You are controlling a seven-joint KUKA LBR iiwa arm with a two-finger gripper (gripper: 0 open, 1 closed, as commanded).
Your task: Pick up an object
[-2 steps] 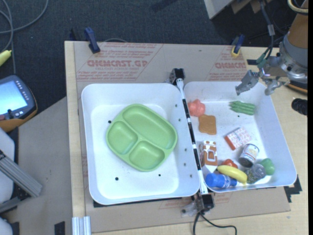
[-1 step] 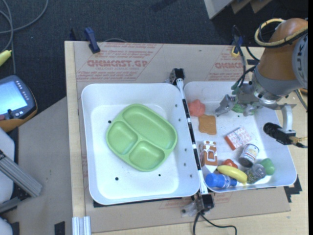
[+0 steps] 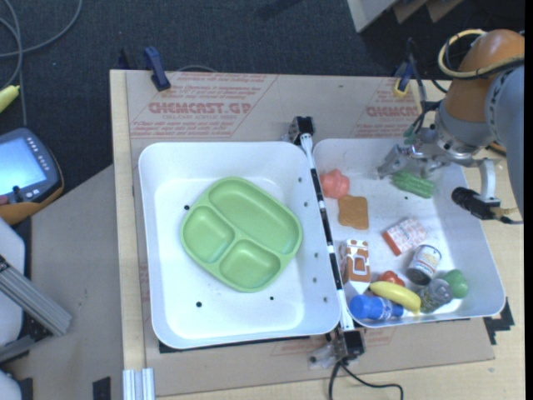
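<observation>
- Over the far part of the right-hand shallow white bin (image 3: 487, 261), the grey arm's two-finger gripper (image 3: 410, 167) hangs low, its metal fingers spread around the near end of a green, elongated object (image 3: 415, 182) that looks like a toy vegetable.
- Whether the fingers actually press on that green piece cannot be told from this slanted overhead view; they look partly open, with the object lying directly beneath and just in front of them, apparently on the bin floor.
- Judged from this, the pick is not yet complete: nothing is clearly lifted, and closing and raising are the steps that remain.
- Just left of the gripper, toward the divider between the bins, lie a pink rounded item (image 3: 335, 183) and a flat tan square like a cracker (image 3: 353, 212).
- Well below the gripper, at the bin's near end, a cluster waits: a red-and-white packet (image 3: 404, 236), a small tin can (image 3: 424, 262), a yellow toy banana (image 3: 394, 294), a blue rounded toy (image 3: 367, 307) and a small orange-and-white carton (image 3: 358, 261).
- Far to the gripper's left, the other white bin (image 3: 166, 223) holds a light green divided plastic tray (image 3: 241, 233).
</observation>
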